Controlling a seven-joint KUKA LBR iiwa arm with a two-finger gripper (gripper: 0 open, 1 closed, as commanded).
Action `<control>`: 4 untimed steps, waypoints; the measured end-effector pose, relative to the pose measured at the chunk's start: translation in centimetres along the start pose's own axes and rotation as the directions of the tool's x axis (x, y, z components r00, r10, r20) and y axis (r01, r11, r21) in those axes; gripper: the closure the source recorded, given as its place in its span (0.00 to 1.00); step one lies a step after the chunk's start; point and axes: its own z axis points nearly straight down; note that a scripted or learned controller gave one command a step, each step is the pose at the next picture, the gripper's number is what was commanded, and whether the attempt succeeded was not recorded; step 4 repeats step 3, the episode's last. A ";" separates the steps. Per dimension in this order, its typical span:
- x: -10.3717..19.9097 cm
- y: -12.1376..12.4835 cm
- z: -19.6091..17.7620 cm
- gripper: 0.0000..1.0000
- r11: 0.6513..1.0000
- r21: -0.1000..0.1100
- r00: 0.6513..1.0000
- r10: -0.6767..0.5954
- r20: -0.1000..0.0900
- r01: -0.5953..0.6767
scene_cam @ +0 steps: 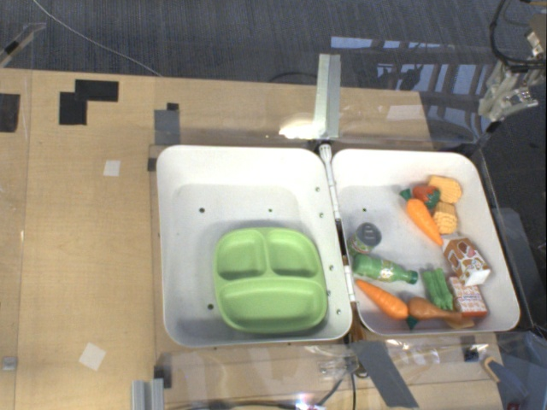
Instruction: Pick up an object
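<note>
Gripper parked high and right, toys down in the right bin

Camera view: the gripper [511, 95] sits beyond the right bin [373, 181]'s far right corner, its open-or-shut state impossible to tell; the nearest carrot [423, 219] lies below-left of it, long axis slanting toward the near-right

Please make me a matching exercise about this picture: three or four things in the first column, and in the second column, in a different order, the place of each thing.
Things:
1. green tray
2. green bottle
3. corn pieces
4. gripper

Places:
A. far right part of the right bin
B. above the bench, beyond the right bin's far right corner
C. in the left bin
D. right bin, near the divider

Pairs: 1-C, 2-D, 3-A, 4-B
</note>
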 end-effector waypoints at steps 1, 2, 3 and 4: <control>-0.3 0.0 -1.5 1.00 1.000 0.005 1.000 0.000 0.013 0.000; 1.0 -0.2 2.9 1.00 0.996 -0.013 0.995 0.088 -0.040 -0.088; 0.7 -0.3 1.2 1.00 0.996 -0.007 0.996 0.086 -0.025 -0.086; 0.7 -0.3 1.2 1.00 0.996 -0.007 0.996 0.086 -0.025 -0.086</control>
